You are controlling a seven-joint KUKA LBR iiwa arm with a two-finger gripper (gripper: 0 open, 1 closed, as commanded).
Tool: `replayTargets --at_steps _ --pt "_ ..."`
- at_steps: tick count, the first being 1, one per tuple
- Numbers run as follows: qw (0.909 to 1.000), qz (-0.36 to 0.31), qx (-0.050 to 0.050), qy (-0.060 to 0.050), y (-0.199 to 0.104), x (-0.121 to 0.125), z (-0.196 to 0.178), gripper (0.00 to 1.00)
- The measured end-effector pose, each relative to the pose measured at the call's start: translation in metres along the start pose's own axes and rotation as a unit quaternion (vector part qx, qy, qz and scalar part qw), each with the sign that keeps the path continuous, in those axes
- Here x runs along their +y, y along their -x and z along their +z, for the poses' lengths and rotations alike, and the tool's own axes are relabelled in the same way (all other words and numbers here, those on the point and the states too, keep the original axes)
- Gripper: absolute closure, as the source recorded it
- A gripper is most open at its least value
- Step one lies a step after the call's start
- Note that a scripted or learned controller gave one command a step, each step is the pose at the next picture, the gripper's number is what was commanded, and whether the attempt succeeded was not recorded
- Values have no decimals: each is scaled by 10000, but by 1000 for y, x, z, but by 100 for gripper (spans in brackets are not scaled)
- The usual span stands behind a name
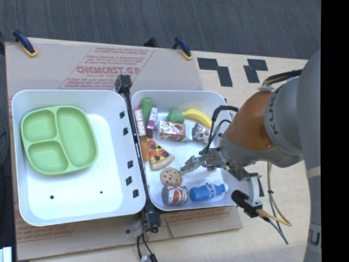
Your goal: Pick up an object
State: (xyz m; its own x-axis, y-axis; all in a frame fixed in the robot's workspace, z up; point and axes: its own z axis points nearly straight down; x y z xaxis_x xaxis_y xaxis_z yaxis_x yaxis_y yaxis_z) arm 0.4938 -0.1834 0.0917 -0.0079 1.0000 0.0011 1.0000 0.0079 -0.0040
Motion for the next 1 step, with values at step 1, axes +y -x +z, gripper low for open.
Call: replayTargets --at_steps 1 --pt "10000 -28 -13 7 1 1 -11 100"
